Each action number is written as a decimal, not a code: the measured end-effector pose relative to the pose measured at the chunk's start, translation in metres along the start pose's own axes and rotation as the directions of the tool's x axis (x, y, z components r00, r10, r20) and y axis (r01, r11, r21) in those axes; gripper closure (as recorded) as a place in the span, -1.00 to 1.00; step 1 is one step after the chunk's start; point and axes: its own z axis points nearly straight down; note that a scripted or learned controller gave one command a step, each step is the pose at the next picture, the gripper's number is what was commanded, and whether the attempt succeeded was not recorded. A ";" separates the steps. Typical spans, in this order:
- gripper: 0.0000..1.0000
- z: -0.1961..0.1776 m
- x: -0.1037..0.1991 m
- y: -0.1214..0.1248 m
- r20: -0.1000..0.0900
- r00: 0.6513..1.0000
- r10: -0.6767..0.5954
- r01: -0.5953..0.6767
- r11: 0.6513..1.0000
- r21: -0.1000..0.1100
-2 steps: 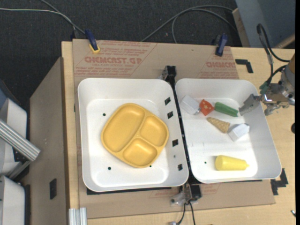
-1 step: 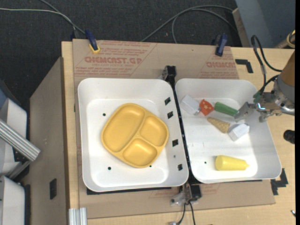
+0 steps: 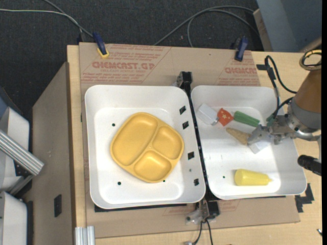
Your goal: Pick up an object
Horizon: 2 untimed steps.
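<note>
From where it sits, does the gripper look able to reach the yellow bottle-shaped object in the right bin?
Probably yes. The yellow bottle-shaped object lies alone in the right white bin, with bare floor between it and the gripper.

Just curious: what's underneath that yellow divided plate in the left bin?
The yellow divided plate lies on the left bin's white floor, with small black marks showing around it. Whatever sits directly beneath is covered.

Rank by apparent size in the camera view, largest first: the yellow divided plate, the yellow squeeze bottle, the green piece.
1. Yellow divided plate
2. Yellow squeeze bottle
3. Green piece, though it looks only slightly smaller than the bottle.
</note>
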 end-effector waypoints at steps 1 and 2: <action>-1.00 0.039 0.001 -0.001 0.001 1.000 -0.001 0.001 1.000 -0.002; 1.00 0.025 0.000 0.001 0.002 1.000 -0.001 0.001 1.000 -0.009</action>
